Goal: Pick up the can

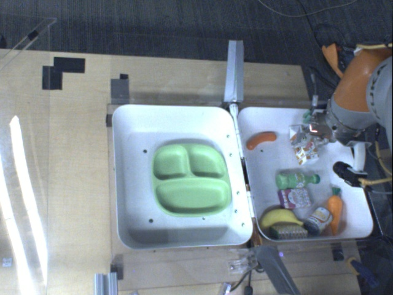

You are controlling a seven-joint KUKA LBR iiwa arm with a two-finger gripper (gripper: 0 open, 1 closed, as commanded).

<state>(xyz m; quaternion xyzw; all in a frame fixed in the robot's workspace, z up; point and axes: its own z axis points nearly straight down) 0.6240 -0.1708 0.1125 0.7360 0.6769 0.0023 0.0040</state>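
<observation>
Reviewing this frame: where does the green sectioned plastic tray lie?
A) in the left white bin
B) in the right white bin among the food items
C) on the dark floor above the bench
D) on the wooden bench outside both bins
A: the green sectioned plastic tray lies flat in the middle of the left white bin, apart from the clutter in the right white bin.

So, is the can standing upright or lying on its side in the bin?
Lying tipped. The can rests in the right bin, its side label showing, between the banana and the carrot.
</observation>
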